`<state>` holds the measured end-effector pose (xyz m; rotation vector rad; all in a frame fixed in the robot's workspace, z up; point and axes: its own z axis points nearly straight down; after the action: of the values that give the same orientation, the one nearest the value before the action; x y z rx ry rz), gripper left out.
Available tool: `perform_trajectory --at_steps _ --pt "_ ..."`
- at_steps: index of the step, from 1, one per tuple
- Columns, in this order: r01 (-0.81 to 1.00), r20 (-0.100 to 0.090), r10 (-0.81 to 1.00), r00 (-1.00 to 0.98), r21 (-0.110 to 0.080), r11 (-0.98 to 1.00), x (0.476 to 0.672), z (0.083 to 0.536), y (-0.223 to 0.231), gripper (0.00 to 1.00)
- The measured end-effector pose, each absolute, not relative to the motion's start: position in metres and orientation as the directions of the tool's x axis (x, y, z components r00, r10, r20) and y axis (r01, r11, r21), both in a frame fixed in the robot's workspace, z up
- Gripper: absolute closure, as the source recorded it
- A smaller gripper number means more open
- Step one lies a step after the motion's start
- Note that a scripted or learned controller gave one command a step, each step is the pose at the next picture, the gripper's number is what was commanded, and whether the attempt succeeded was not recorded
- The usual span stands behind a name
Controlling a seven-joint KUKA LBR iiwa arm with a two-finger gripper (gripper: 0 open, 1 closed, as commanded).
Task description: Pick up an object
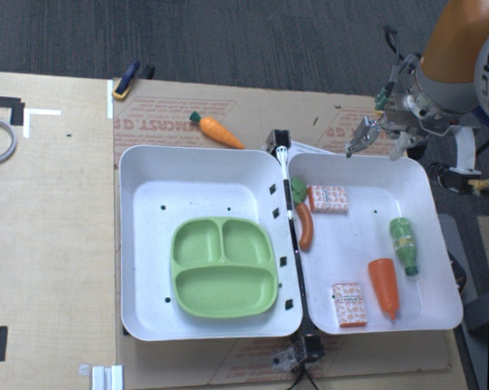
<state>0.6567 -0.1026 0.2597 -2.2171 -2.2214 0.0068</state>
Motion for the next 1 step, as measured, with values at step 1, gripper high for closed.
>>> perform_trajectory --at_steps 1 --pt "0.961 0.001 0.961 -0.276 -0.003 0.276 0.6133 0.1845 -0.1594 0.0"
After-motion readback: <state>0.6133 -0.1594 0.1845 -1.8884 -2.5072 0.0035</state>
